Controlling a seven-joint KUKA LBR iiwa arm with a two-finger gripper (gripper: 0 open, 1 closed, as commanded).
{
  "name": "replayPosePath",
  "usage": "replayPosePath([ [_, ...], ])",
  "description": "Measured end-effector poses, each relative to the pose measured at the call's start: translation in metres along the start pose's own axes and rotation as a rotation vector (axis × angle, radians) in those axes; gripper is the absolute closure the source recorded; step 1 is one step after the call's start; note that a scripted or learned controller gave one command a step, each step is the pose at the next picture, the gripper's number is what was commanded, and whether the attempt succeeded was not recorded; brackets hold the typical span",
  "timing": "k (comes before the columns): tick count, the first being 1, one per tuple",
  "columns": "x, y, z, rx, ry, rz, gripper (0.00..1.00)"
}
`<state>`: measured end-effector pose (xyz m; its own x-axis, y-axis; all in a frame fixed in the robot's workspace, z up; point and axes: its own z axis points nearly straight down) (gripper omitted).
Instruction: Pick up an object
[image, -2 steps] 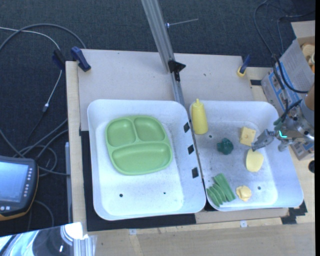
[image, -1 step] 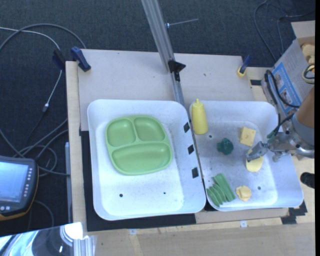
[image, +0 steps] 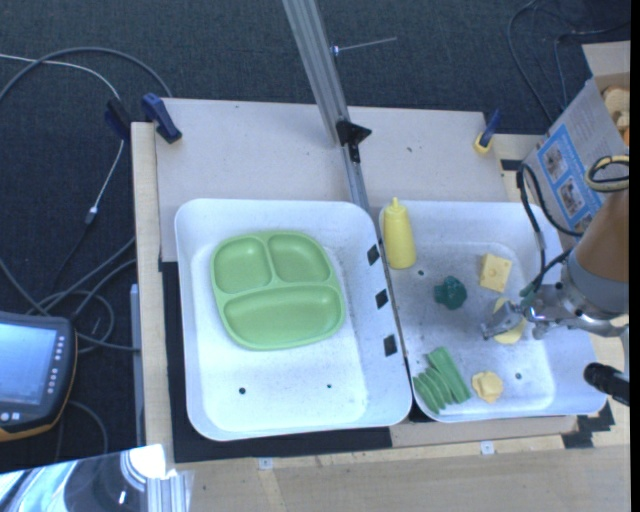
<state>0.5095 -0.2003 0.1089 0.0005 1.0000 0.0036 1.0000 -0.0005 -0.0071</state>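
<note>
My gripper (image: 503, 325) is low over the right bin (image: 535, 400), near its middle right. A small pale yellow piece (image: 511, 338) lies right beneath it, partly hidden, and I cannot tell whether it is gripped. Close by are a yellow cheese-like block (image: 494, 271) further back and a small dark green lump (image: 451, 293) to the left. A yellow bottle (image: 398, 234) lies at the bin's back left corner. A ridged green piece (image: 441, 378) and a little yellow chunk (image: 487, 385) sit near the front wall.
The left bin (image: 200, 400) holds a green divided plate (image: 278, 289). A metal pole (image: 322, 70) slants in from the top to the seam between the bins. A printed box (image: 575, 165) stands at the right edge, behind the arm (image: 605, 260).
</note>
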Motion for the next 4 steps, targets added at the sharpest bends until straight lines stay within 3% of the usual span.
replayPosePath([
  [1, 0.0, 0.0, 0.017, -0.002, -0.001, -0.001, 0.0],
  [2, 0.0, 0.001, 0.005, -0.007, -0.002, -0.001, 1.0],
  [4, 0.003, 0.007, -0.102, -0.016, -0.007, -0.003, 1.0],
])
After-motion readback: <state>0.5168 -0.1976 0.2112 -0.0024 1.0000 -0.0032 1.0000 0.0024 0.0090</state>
